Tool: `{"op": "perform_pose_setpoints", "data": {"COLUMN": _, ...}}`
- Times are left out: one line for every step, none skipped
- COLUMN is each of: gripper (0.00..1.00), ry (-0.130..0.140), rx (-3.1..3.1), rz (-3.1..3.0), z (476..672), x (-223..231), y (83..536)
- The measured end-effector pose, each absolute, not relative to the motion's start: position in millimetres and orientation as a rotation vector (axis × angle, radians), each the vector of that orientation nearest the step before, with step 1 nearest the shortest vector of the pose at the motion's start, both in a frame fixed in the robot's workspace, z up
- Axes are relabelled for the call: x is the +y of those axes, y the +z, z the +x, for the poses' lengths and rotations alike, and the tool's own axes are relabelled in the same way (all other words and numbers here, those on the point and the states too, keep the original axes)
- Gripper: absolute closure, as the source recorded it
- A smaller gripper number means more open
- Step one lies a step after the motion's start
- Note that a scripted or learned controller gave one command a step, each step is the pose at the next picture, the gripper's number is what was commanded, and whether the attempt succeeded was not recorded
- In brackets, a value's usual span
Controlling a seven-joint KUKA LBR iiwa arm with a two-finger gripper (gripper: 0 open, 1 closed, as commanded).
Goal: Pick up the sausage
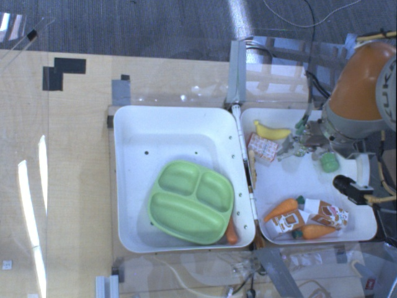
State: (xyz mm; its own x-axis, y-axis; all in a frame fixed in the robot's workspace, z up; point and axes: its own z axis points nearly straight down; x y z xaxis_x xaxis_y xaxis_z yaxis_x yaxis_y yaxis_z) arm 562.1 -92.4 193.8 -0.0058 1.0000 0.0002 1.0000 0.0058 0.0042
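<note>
A small orange-brown sausage lies in the left bin, tucked against the lower right edge of the green divided plate. My gripper hovers over the upper middle of the right bin, well away from the sausage and across the wall between the bins. It is open with nothing between its fingers. It sits just right of a red and white carton and below a banana.
The right bin also holds a green round piece, two carrots and two small cartons along its front. The green plate fills much of the left bin's front half.
</note>
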Motion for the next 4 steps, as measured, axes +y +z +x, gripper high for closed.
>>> {"op": "perform_pose_setpoints", "data": {"gripper": 0.0, "ry": 0.01, "rx": 2.167, "rz": 2.266, "z": 525.4, "x": -98.6, "y": 90.9}}
{"op": "perform_pose_setpoints", "data": {"gripper": 0.0, "ry": 0.014, "rx": 2.078, "rz": 2.346, "z": 565.2, "x": -88.8, "y": 89.2}}
{"op": "perform_pose_setpoints", "data": {"gripper": 0.0, "ry": 0.014, "rx": 2.161, "rz": 2.265, "z": 526.5, "x": -117.5, "y": 89.4}}
{"op": "perform_pose_setpoints", "data": {"gripper": 0.0, "ry": 0.014, "rx": 2.429, "rz": 1.97, "z": 535.7, "x": -122.2, "y": 90.0}}
